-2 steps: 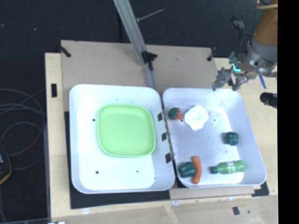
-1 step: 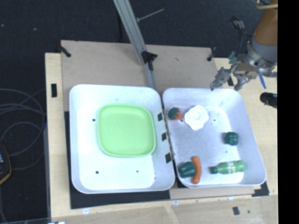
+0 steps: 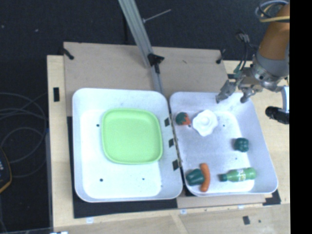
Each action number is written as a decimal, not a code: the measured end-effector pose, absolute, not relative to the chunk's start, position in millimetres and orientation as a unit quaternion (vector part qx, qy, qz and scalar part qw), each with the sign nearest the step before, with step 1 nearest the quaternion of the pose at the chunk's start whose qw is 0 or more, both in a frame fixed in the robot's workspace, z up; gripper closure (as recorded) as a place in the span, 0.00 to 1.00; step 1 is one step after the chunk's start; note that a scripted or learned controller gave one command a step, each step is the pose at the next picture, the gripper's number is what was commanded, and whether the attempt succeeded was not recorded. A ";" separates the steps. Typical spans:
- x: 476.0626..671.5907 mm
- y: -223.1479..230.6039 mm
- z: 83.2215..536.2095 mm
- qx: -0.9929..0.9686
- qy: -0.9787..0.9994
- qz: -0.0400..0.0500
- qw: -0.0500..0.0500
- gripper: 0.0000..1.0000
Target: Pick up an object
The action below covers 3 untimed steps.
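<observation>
My gripper point(image 3: 235, 96) hangs over the far edge of the right bin point(image 3: 261, 145), its two fingers spread open with nothing between them. Below it and to the left lies a white cup-like object point(image 3: 204, 122). A small green and orange toy point(image 3: 182, 118) sits by the bin's left wall. A dark green piece point(image 3: 240, 144) lies toward the right side. At the near end lie a green pepper point(image 3: 194, 176), an orange carrot point(image 3: 205, 176) and a green bottle point(image 3: 238, 175) on its side.
The left bin point(image 3: 85, 145) holds a light green square plate point(image 3: 131, 135). A grey metal post point(image 3: 138, 28) slants up from between the bins at the back. Clips point(image 3: 173, 143) line the seam between the bins.
</observation>
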<state>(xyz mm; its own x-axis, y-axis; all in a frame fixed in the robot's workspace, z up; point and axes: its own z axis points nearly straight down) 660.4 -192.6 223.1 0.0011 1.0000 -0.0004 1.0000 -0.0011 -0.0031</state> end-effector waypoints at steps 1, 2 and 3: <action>658.0 -186.2 162.7 -0.707 -0.707 0.002 0.002 0.00; 652.0 -178.8 114.2 -0.707 -0.707 0.001 0.001 0.00; 653.4 -179.6 127.9 -0.707 -0.707 -0.001 -0.001 1.00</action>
